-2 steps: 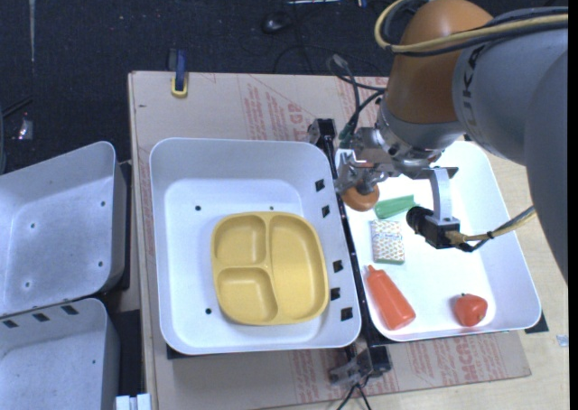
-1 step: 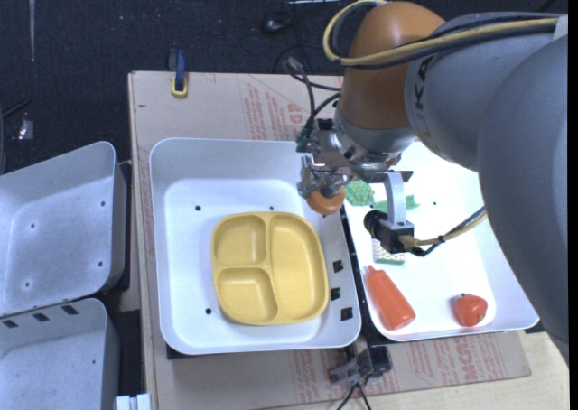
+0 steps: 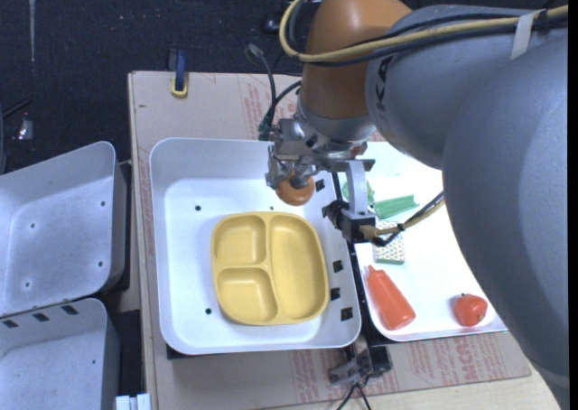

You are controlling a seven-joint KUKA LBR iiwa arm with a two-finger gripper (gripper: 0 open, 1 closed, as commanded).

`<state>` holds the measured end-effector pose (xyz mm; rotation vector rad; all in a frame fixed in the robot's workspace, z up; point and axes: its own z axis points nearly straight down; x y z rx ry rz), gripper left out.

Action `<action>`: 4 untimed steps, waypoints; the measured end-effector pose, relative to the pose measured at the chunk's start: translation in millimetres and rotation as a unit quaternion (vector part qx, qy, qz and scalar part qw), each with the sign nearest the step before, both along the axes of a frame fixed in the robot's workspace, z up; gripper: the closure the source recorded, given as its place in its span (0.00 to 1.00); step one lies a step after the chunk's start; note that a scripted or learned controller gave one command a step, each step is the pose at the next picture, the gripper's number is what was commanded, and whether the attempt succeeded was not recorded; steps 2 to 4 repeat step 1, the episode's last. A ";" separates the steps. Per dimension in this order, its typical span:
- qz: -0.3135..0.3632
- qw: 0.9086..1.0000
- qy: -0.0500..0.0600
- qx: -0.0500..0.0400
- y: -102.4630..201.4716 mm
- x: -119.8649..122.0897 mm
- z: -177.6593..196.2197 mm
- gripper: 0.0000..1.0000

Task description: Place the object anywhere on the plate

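A yellow plate (image 3: 269, 267) with three compartments lies in the left white bin (image 3: 181, 218). My gripper (image 3: 293, 180) hangs just above the plate's far edge, shut on a small round orange object (image 3: 294, 190) that shows between and below its fingers. The object sits over the bin floor right at the plate's far rim, slightly above it.
The right bin (image 3: 433, 255) holds an orange carrot-like piece (image 3: 390, 299), a small red piece (image 3: 470, 309), a green item (image 3: 393, 205) and a speckled sponge-like piece (image 3: 389, 253). The arm covers most of the right bin. A blue and yellow clamp (image 3: 181, 74) sits at the bench's far edge.
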<state>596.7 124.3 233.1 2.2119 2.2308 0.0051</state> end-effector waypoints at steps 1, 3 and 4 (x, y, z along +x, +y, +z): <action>-0.003 1.000 0.001 -0.001 -3.9 -0.3 -0.6 0.00; -0.003 1.000 0.001 -0.001 -3.9 -0.3 -0.6 0.00; -0.003 1.000 0.001 -0.001 -3.9 -0.3 -0.6 0.00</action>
